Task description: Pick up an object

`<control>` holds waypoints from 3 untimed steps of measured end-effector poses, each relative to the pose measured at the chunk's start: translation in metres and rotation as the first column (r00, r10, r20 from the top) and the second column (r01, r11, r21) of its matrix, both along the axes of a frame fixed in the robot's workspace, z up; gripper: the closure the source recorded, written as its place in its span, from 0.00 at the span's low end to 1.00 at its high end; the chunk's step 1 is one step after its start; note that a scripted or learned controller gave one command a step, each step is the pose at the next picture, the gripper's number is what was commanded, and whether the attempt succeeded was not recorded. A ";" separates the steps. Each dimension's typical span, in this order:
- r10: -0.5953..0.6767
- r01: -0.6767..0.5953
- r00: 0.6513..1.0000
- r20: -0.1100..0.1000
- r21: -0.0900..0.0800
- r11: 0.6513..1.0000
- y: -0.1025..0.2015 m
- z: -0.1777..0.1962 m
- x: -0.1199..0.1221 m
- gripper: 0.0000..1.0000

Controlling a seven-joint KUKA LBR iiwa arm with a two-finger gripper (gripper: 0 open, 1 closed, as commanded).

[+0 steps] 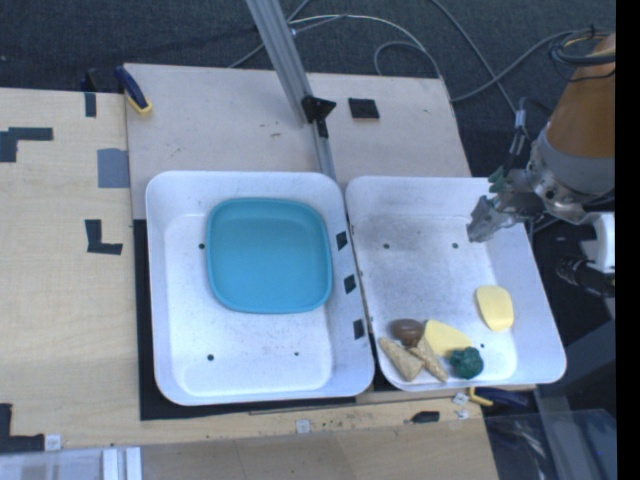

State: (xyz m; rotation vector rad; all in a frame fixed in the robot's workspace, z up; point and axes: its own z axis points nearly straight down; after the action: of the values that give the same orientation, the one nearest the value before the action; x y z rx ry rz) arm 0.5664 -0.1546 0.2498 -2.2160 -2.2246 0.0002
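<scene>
Gripper (482, 224) poised over the right bin (420, 218) near its far right rim, holding nothing; finger spread impossible to tell. Well apart, toward the near edge: yellow oval block (494, 307) by the right wall, then a cluster in the near corner — brown lump (405, 330), yellow wedge (444, 338), dark green piece (466, 363), tan pieces (405, 359). Left bin (170, 298) bearing a blue square plate (268, 255).
</scene>
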 end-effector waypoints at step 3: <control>0.001 -0.001 1.000 0.001 0.000 1.000 0.149 -0.014 -0.038 1.00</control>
State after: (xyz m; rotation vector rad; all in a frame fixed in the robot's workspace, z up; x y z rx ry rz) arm 0.5279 -0.0052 0.2361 -2.2153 -2.2265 -0.0015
